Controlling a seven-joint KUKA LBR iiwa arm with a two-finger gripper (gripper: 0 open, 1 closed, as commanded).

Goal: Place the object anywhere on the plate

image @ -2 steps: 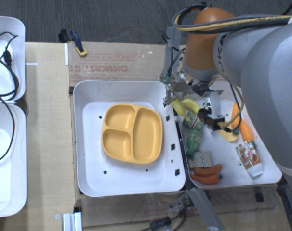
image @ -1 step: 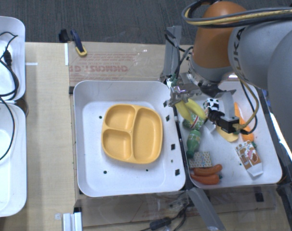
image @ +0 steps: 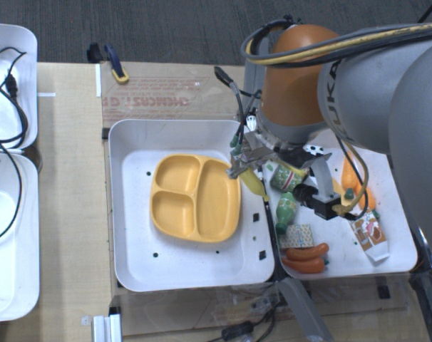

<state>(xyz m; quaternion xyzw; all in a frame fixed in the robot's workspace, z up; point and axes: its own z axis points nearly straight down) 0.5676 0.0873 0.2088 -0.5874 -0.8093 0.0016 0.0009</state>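
A yellow plate (image: 197,197) with three compartments lies in the left of the two bins (image: 130,262). My gripper (image: 242,164) hangs over the plate's upper right rim, by the wall between the bins. A small yellow object (image: 253,182) shows just below and to the right of the gripper, at the plate's right edge. The wrist hides the top of that object, so I cannot see whether it is gripped or lying on the bin wall.
The right bin (image: 398,258) holds a green bottle (image: 287,177), a green item (image: 284,207), a checkered packet (image: 299,235), red sausages (image: 305,257), an orange carrot (image: 350,184) and a small carton (image: 370,235). The arm covers that bin's upper part.
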